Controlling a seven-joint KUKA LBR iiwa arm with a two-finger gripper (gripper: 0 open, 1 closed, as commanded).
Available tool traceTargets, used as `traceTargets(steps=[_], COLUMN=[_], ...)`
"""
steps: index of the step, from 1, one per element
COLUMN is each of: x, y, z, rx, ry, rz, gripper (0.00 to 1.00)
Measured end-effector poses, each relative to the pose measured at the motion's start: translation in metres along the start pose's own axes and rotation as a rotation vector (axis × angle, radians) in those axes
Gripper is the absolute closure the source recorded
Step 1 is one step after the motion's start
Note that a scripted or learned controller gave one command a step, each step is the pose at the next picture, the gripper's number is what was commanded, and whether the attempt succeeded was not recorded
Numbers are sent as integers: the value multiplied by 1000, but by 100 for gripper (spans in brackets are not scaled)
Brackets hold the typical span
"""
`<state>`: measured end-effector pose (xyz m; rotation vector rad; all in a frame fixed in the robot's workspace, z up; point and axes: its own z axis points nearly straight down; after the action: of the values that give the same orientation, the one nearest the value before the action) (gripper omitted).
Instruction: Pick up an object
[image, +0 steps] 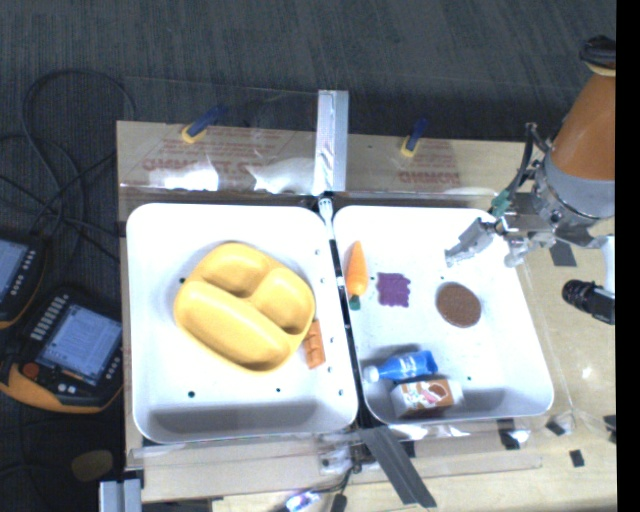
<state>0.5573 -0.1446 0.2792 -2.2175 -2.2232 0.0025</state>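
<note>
My gripper (490, 243) hangs over the upper right part of the right bin (530, 330), its two grey fingers spread apart with nothing between them. Just below it lies a brown round disc (459, 304). A purple piece (393, 290) sits left of the disc. An orange carrot (355, 269) lies along the bin's left wall. A blue and white bottle (403, 366) and a brown pouch (427, 395) lie near the bin's front. In the left bin (160, 400) rests a large yellow bread-shaped object (243, 304) with a small orange piece (314, 346) beside it.
A metal divider post (331, 140) stands behind the two bins. Clear plastic sheets with yellow and blue clips (204, 124) lie on the bench at the back. A handheld pendant (60, 345) and cables sit on the floor to the left.
</note>
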Motion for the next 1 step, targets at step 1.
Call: traceTargets(steps=[1], x=[11], y=[32], z=[-105], rx=[-2], ry=[-3], rz=[-181], gripper=[0])
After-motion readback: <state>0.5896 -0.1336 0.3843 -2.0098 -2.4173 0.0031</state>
